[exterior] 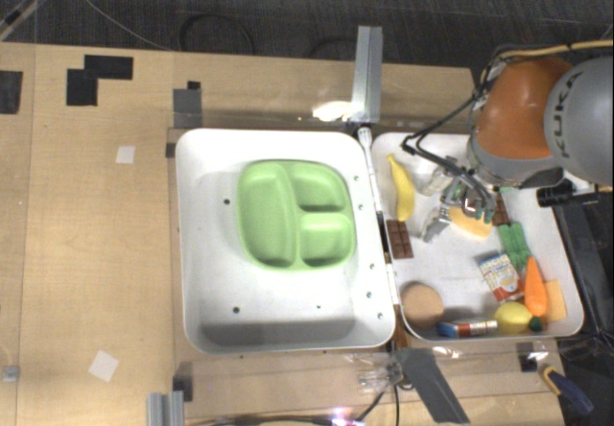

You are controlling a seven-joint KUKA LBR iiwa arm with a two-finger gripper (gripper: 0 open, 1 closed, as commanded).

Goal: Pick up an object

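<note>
The bench [86,242] is carrying two shallow white bins side by side. The left bin [206,319] is occupying the centre of the frame and is holding a green divided tray [293,213], which is lying flat with three compartments facing up.

The right bin [432,146] is sitting at the right of the frame and is holding the loose objects. A banana [401,187] is lying along its upper left area, near the wall shared with the left bin. A brown chocolate bar [400,240] is lying just below the banana. A round brown object, possibly a cookie [421,301], is resting at the lower left of this bin. A red and blue marker [467,327] is lying along the lower wall, with a lemon [513,317] just to its right. A carrot [535,286] is lying above the lemon, beside an orange block [554,300]. A small printed packet [496,271] is lying left of the carrot, and a green item [515,244] is lying above it.

The arm [537,117] is reaching in from the upper right. The claw [443,219] is hanging over the upper middle of the right bin, between the banana and a yellow block [471,224]. Its fingers are standing slightly apart with nothing between them.
</note>
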